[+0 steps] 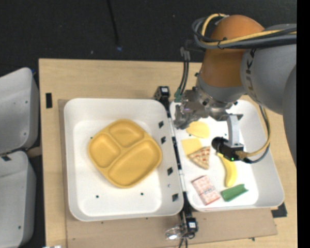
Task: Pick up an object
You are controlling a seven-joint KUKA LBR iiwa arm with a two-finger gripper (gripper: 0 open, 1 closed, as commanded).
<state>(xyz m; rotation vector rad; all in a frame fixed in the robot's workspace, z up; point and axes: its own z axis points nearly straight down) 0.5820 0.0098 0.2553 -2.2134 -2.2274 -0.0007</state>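
The right bin (263,190) holds several small toy foods. A pale yellow chip-shaped piece (199,129) lies near the bin's left wall, with a yellow cheese square (190,145) just below it. A pizza slice (201,158) sits beside the cheese, a banana (229,172) further right. A pink and white packet (205,188) and a green piece (233,192) lie at the bin's front. My gripper (184,113) hangs low over the bin's back left corner, right above the chip-shaped piece. Nothing shows between its fingers.
The left bin (77,190) carries a yellow divided plate (125,152) in its middle. A ridge with black clips (173,154) separates the two bins. The arm's orange and grey body covers the right bin's back part.
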